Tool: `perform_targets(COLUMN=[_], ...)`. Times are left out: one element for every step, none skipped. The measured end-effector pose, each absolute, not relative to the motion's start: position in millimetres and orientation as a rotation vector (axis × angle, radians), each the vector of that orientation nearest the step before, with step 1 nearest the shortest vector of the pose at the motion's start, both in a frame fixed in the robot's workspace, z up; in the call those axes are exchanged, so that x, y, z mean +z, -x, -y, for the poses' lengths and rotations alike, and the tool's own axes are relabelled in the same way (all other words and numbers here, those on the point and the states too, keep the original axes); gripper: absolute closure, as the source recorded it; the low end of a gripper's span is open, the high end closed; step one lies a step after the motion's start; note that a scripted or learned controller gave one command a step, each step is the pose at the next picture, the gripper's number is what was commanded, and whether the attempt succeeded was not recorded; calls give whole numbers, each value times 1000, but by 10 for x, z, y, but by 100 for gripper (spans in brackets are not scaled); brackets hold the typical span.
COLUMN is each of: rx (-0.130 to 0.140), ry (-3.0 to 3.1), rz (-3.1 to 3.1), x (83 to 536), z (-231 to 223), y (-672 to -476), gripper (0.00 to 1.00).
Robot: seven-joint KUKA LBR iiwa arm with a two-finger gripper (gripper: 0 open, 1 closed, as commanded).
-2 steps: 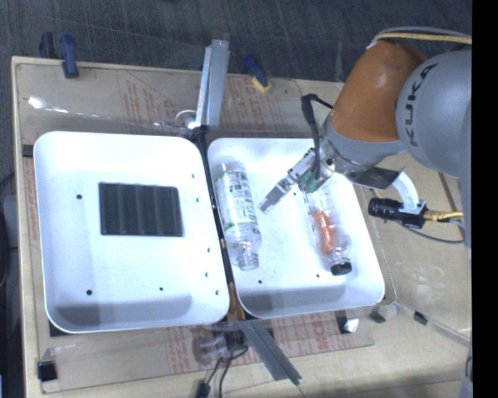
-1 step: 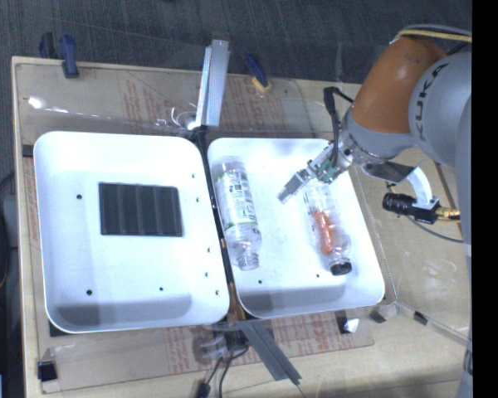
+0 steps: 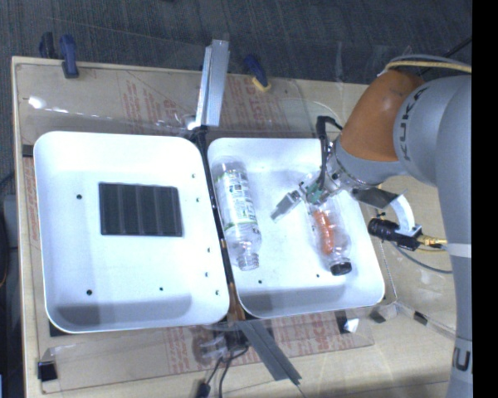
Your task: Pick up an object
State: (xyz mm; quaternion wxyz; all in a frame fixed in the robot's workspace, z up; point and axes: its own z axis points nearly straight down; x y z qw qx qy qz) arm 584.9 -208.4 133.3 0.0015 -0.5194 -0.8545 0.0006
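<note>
Nearest the lens, the grey KUKA arm with its orange band [image 3: 415,139] is seen reaching in over the right shallow white plastic bin [image 3: 266,305]. Gripper [image 3: 303,197] sits low between two bottles; whether the fingers are open or closed cannot be told from this angle, and nothing is seen held.

Candidate targets: clear plastic bottle with orange contents and dark cap [image 3: 329,237], just beside the gripper at the bin's right; clear plastic bottle with a pale label [image 3: 236,212], lying along the bin's left wall.

Risks, as judged: both bottles are smooth, round and thin-walled, so rolling away under an off-centre pinch or squirting out of a hard squeeze is likely. Glossy bin floor offers little friction.

Left white bin [image 3: 58,222] carries a dark ribbed rectangular panel [image 3: 140,210].
</note>
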Motion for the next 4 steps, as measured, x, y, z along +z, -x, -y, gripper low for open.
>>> perform_targets(rx=[1,1,3,1], ry=[1692,1756,1720,1709], rz=[2649,2606,2625,2638], x=[1658,1934,1738,1709], z=[2107,2104,2093,2097], y=[-5710,-6137,-5729,-5789], gripper=[0,0,0,0])
